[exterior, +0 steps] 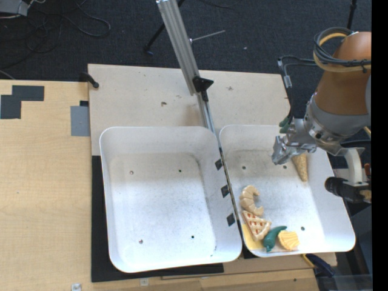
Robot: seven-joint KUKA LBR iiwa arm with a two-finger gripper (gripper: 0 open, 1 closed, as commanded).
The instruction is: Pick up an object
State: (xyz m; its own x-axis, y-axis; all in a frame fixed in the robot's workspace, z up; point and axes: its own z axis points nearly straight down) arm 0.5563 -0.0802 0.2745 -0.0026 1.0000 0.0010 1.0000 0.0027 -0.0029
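gripper [284,153]: low in the right bin [327,235], beside the cone [301,165]
fingers: state unclear (cannot tell)
progress: nothing visibly lifted; grasp remains

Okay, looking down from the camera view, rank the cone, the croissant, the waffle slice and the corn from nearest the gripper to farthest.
From the gripper:
1. Cone, just beside it, toward the right bin's right wall.
2. Croissant, lower down, near the divider.
3. Waffle slice, below the croissant.
4. Corn, at the bin's front edge; close to the waffle slice's distance, but slightly farther.
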